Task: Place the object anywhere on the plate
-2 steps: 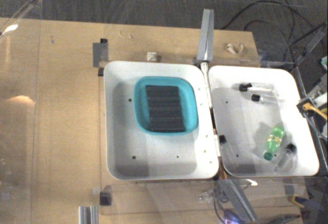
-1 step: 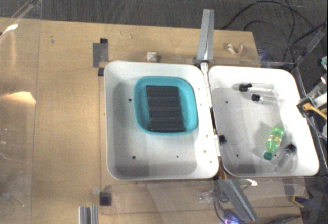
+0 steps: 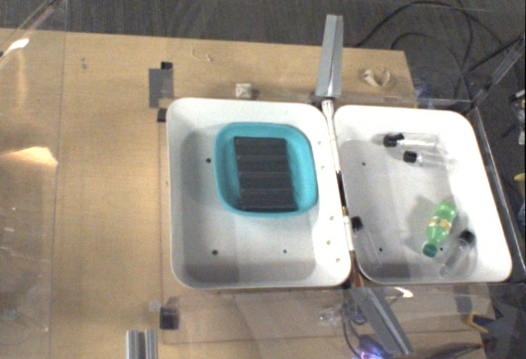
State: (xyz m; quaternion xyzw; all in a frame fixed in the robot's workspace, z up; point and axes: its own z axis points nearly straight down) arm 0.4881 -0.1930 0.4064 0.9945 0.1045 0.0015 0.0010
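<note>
A teal plate (image 3: 306,171) with rounded corners lies in the left bin (image 3: 189,209), toward its back. A dark ribbed rectangular object (image 3: 265,173) rests flat on the middle of the plate. In the right bin (image 3: 370,185) a green bottle (image 3: 439,227) lies near the front right corner.
Two clear tubes with black caps (image 3: 411,147) lie at the back of the right bin. Another clear item with a dark cap (image 3: 460,247) sits beside the green bottle. A grey metal post (image 3: 330,57) stands behind the seam between the bins. Cables run at the back right.
</note>
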